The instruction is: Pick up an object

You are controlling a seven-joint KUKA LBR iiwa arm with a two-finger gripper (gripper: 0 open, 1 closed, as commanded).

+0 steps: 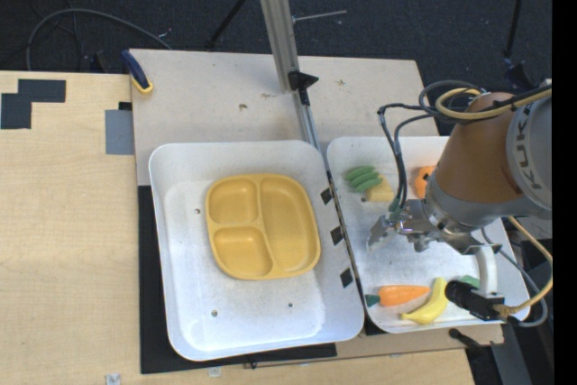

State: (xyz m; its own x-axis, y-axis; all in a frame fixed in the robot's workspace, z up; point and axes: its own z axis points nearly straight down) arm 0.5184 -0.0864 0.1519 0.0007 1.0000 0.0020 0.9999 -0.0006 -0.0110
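The claw [389, 230] hung low over the right bin [356, 261], its fingers spread and gripping nothing. The arm [482, 167] hid much of that bin, and an orange object [421, 180] was half covered by it. A green item [363, 177] lay just above the claw; a carrot [402, 294] and banana [429, 305] lay below. The left bin [180, 284] held a yellow divided plate [262, 224].

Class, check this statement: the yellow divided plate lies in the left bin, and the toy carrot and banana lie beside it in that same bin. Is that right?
Not quite. The camera view shows the yellow divided plate in the left bin, but the toy carrot and banana lie in the right bin, near its front edge, below the gripper.
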